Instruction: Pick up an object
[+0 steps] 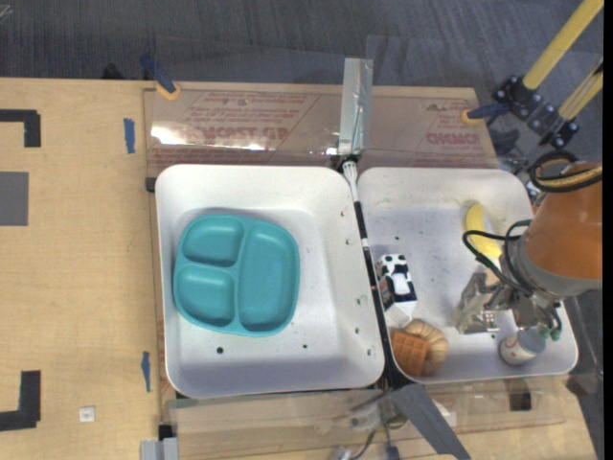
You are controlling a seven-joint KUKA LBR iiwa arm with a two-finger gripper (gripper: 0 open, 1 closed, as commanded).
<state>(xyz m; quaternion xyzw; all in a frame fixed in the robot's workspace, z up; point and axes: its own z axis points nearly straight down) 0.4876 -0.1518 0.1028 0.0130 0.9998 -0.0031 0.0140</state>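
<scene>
- Objects to choose from all lie in the right bin [450,195]: a banana [478,230] near the far wall, a small black-and-white toy [396,278] against the divider, a tan waffle-textured pastry [419,345] in the near left corner, and a small grey round piece [517,350] near the front right.
- My end effector [490,312] is low inside that bin, between the banana and the grey piece, with the orange band of my arm [573,238] above it.
- I cannot tell whether it is wide or narrow; metal parts and cables blur together, and I see nothing clearly between them.
- My judgement: I am at the reach-and-descend step, with no pick confirmed.
- Next move calls for settling on one target, likely the banana or grey piece close by, centring over it, then closing and lifting straight up.
- A teal divided plate [237,273] sits in the left bin [192,185], well apart from me.
</scene>
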